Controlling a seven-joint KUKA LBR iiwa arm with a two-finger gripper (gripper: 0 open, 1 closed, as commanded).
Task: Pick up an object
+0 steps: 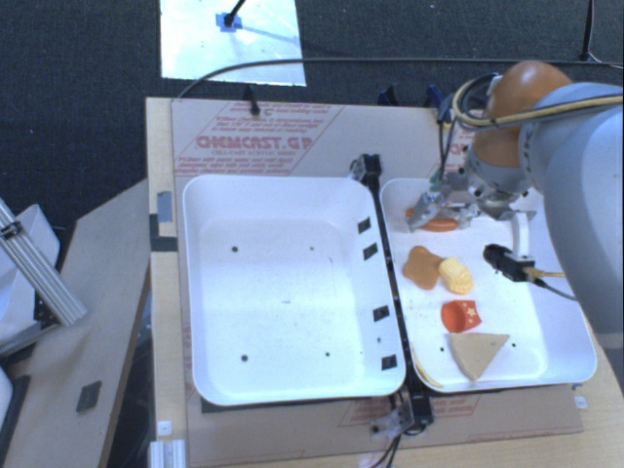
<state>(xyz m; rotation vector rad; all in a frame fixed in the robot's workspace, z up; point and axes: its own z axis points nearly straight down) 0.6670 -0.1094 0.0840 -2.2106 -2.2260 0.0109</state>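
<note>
My gripper [436,213] hangs low over the far part of the right bin [556,344], right above a flat red-orange object [441,226] that peeks out beneath it. Nearer the middle of that bin lie an orange-brown lump [421,266] and a yellow corn-like piece [456,276] side by side. A small red object [460,315] and a tan wedge [478,352] lie closer to the front. Nothing visibly sits between the fingers.
The left bin [205,291] stands beside the right one, with a black-clipped divider [382,271] between them. A cardboard sheet [258,135] lies behind the bins. The grey arm [575,154] covers the right bin's far right corner.
</note>
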